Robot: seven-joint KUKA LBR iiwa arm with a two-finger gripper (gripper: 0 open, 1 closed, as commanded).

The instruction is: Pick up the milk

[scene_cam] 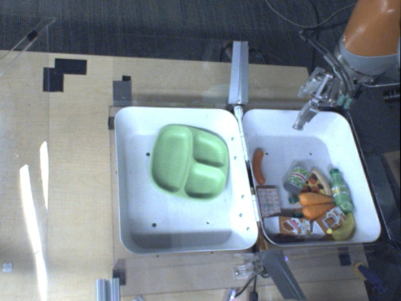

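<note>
From my remote station, the gripper (305,116) hangs over the far edge of the right bin (351,133), its fingers close together and holding nothing. The milk (333,219), a small carton, lies in the bin's near right corner, wedged between a carrot (315,199), a banana (344,230) and a green bottle (340,191). A sausage (258,165) lies along the bin's left wall. The far half of that bin's floor is bare. The left bin (135,231) carries a green divided plate (189,160) near its centre.
</note>
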